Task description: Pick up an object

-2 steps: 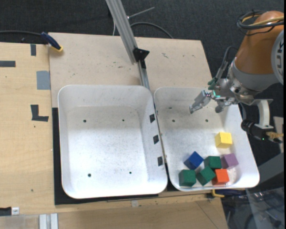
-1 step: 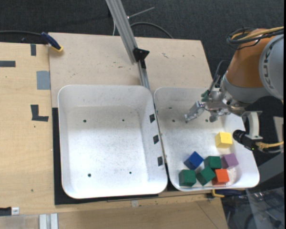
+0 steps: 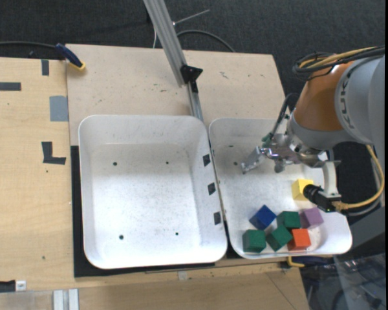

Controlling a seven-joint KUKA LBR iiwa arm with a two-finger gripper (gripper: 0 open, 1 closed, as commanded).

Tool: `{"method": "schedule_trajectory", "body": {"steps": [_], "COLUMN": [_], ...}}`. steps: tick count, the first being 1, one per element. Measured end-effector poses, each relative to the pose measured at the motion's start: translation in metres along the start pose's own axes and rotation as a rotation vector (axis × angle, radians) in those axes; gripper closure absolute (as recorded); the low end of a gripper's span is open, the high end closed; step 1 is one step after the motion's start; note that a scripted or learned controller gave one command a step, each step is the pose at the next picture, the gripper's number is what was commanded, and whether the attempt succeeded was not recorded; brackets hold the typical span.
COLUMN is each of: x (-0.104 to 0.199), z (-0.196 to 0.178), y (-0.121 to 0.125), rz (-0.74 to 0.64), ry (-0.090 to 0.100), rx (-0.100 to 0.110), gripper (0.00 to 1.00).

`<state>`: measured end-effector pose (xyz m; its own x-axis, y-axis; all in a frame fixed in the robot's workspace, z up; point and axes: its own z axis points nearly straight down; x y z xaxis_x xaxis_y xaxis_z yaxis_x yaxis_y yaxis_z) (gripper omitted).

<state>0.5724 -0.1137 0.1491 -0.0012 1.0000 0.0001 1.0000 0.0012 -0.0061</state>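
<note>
My gripper (image 3: pixel 264 165) hangs over the upper middle of the right bin (image 3: pixel 236 131), with its metal fingers spread apart and nothing between them. Below it, at the bin's near end, lies a cluster of small blocks: a blue one (image 3: pixel 263 216), three green ones (image 3: pixel 253 240) (image 3: pixel 279 237) (image 3: pixel 289 219), an orange one (image 3: pixel 301 238) and a purple one (image 3: pixel 312 217). A yellow block (image 3: pixel 302 187) sits by the bin's right wall, partly behind a black cable fitting. The gripper is well clear of all the blocks.
The left bin (image 3: pixel 90 173) stands beside the right one, and a raised divider wall runs between them. A slanted metal rail (image 3: pixel 165 28) comes down to the bins' far edge. The arm's orange band (image 3: pixel 317 102) and cables sit at the right.
</note>
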Motion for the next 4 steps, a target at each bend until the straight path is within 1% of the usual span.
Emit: {"method": "schedule_trajectory", "body": {"steps": [1, 2, 3, 4], "x": [0.001, 0.002, 0.002, 0.006], "z": [0.054, 0.041, -0.012, -0.072], "y": [-0.002, 0.000, 0.010, 0.005], "rz": [0.000, -0.001, 0.000, -0.001], "ry": [0.000, 0.001, -0.001, -0.001], "rx": [0.002, -0.003, -0.009, -0.011], "gripper": [0.00, 1.00, 1.00, 1.00]}}
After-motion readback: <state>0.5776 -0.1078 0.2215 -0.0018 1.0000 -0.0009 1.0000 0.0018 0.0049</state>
